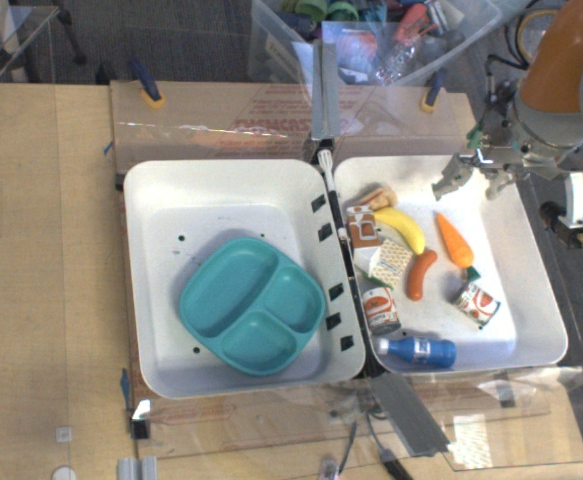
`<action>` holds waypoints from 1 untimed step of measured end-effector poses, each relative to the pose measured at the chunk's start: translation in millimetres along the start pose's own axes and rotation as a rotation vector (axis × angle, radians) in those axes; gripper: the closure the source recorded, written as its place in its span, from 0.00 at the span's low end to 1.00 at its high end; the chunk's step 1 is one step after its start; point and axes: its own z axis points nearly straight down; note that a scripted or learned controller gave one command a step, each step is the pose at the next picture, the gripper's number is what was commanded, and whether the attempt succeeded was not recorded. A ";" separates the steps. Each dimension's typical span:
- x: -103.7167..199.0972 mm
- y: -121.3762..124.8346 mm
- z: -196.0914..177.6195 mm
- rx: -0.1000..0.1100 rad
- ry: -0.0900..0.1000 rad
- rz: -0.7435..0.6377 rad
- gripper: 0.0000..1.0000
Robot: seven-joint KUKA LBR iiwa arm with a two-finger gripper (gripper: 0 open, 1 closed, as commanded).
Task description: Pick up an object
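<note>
- Where the bench bears its two white bins side by side, the left bin (151,298) holds one thing, a teal divided plate (252,305) with three compartments, lying toward the bin's 5 o'clock corner.
- The right bin (531,298) holds the loose objects, crowded mostly on its 9 o'clock side against the divider.
- One small brown-and-white carton (363,226) sits at about 10 o'clock, with a tan item just above it that is too small to name.
- One banana (402,227) lies just right of that carton, slanting toward 4 o'clock.
- One pale patterned packet (390,261) lies below the banana, touching or nearly touching it.
- One red-orange sausage (420,273) lies just right of the packet, tilted.
- One can with a red-and-white label (380,309) stands below the packet, near the divider.
- One blue bottle (417,351) lies on its side at 6 o'clock.
- One carrot (456,242) lies near the bin's middle, pointing to 11 o'clock.
- One small red-and-white carton (478,303) lies below the carrot, at about 4 o'clock.
- One gripper (471,181) hangs over the bin's 1 o'clock corner, its two fingers spread apart with nothing between them, well apart from the carrot.
- Behind the bins at 12 o'clock stands one clear tub (271,8) of mixed coloured items.
</note>
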 end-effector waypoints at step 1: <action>-14.6 9.3 95.9 -0.013 -0.004 -0.048 0.00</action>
